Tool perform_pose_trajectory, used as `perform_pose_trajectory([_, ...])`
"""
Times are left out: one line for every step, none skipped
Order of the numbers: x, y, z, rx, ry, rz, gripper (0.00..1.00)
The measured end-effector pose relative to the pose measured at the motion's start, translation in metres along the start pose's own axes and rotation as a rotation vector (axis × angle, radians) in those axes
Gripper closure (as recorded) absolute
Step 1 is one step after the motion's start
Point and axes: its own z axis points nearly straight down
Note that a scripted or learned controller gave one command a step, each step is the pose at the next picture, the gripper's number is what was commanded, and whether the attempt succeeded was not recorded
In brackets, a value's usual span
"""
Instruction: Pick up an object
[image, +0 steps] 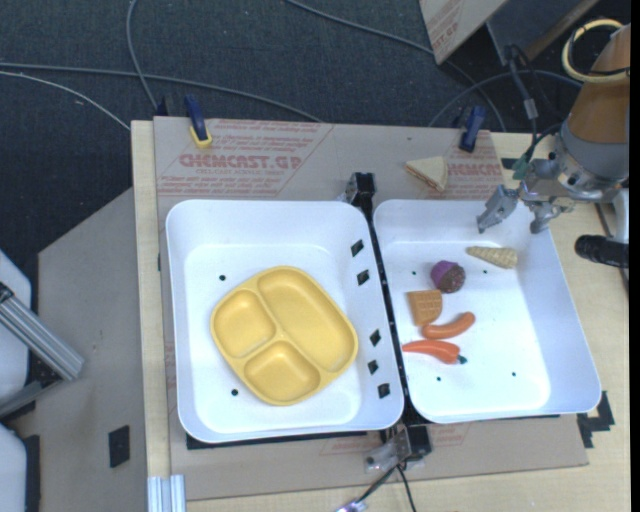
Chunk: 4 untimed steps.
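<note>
The right bin (520, 385) holds several toy foods: a cream cone-shaped piece (492, 256), a purple round piece (448, 276), an orange waffle-like square (424, 304), an orange sausage (449, 325) and a red-orange carrot (433, 350). My gripper (518, 214) hangs over the bin's far right corner, just above and to the right of the cone piece. Its two fingers stand spread apart with nothing between them.
The left bin (190, 300) holds a yellow three-compartment plate (284, 333). A sandwich wedge (428, 172) lies on the cardboard behind the right bin. Blue clamps (197, 122) hold the board's far edge. Black clips (360, 188) join the bins.
</note>
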Motion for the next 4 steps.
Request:
perform_pose_trajectory([0.001,0.003,-0.01,-0.016,-0.003,-0.003,0.0])
perform_pose_trajectory([0.01,0.004,0.048,-0.009,-0.001,-0.004,0.0])
perform_pose_trajectory([0.01,0.007,0.095,-0.019,-0.005,-0.006,0.0])
perform_pose_trajectory([0.01,0.009,0.081,-0.026,-0.006,-0.007,1.0])
